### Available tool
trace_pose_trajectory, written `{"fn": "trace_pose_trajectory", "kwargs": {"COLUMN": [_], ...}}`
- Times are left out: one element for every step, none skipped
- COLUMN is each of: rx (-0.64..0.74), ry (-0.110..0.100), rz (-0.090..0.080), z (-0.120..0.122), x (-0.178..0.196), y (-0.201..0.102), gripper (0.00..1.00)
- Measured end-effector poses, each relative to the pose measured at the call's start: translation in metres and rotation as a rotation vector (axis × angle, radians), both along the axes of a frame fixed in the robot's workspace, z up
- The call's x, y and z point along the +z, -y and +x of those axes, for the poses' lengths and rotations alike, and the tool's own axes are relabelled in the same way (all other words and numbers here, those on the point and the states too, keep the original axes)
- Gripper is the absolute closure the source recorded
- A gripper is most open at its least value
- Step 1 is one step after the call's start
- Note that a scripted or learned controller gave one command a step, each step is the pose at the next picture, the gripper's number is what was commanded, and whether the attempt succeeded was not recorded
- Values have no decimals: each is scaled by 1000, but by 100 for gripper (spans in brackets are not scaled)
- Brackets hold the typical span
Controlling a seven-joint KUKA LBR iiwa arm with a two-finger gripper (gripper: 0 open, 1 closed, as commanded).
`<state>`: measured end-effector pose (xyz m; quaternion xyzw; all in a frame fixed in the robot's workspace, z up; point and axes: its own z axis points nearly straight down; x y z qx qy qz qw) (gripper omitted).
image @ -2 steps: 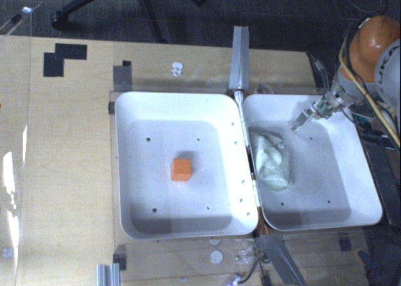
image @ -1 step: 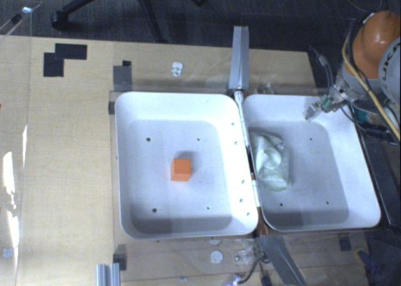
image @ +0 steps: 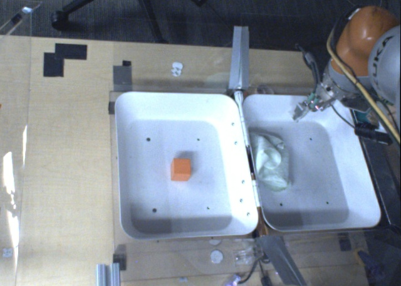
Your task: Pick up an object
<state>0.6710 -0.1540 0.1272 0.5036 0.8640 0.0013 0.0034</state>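
Item one, at your far left: a wooden bench [image: 69, 172] with black tape marks [image: 62, 58] near its back left corner.

Item two: the left bin [image: 135, 216], white and shallow. You find one orange cube [image: 181, 169] on its floor, a little forward of the middle and well apart from every wall.

Item three: a grey metal bar [image: 239, 59] standing at the back edge, where the two bins meet.

Item four: the right bin [image: 351, 209]. A crumpled pale bag or cloth [image: 271, 160] lies against its left wall, near the divider.

Item five, at your right: the gripper [image: 303, 111], over the back edge of the right bin, clear of the crumpled thing and far from the cube. You see nothing held in it; whether the jaws are apart or together, you cannot tell. The arm [image: 369, 40] with its orange band sits above the back right corner.
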Motion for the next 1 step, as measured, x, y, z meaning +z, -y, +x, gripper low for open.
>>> {"fn": "trace_pose_trajectory", "kwargs": {"rx": [-100], "ry": [1], "rz": [1], "z": [0], "x": [47], "y": [-47], "gripper": [100]}}
